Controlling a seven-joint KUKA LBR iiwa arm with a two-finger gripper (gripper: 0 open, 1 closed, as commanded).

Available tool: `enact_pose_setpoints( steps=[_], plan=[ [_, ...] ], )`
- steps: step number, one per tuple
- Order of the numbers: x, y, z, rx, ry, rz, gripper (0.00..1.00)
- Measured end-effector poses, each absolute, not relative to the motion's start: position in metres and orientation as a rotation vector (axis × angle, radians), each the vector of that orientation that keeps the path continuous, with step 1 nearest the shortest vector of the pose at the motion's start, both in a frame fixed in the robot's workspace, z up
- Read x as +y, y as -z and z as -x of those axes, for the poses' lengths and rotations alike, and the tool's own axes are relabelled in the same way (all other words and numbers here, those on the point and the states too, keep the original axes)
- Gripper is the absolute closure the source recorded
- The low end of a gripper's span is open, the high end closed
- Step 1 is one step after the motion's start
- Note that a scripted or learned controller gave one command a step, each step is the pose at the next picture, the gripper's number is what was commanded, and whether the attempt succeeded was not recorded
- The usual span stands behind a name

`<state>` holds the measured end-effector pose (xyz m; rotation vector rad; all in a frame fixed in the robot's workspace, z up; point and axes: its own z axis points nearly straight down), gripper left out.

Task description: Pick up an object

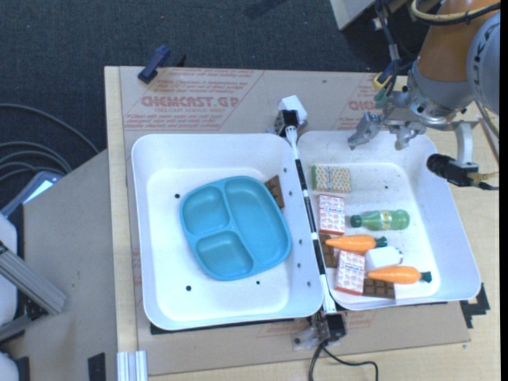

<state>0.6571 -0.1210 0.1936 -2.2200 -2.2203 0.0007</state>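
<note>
My gripper (382, 136) hangs over the far rim of the right bin (444, 213), fingers spread open with nothing between them. Below it in that bin lie a pale checked packet (332, 179), a red-and-white packet (331, 213), a green bottle (381, 220) on its side, two orange carrots (353, 244) (394, 275), a small white block (382, 257) and another red-and-white packet (350, 272) on a brown bar (379, 289). All of these sit nearer the camera than the gripper and apart from it.
The left bin (159, 213) holds a blue divided plate (234, 227) with a brown piece (275, 190) poking out at its right edge. A ridge with clamps (305, 213) separates the bins. A blue clip (153, 63) lies on the board at the back left.
</note>
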Motion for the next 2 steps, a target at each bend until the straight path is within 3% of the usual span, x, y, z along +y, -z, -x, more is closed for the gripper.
enact_pose_setpoints(
  steps=[1, 2],
  plan=[
    [-0.094, -0.089, -0.605, -2.225, 0.007, 2.227, 0.00],
    [-0.099, -0.084, -0.559, -2.219, -0.001, 2.221, 0.00]
  ],
)
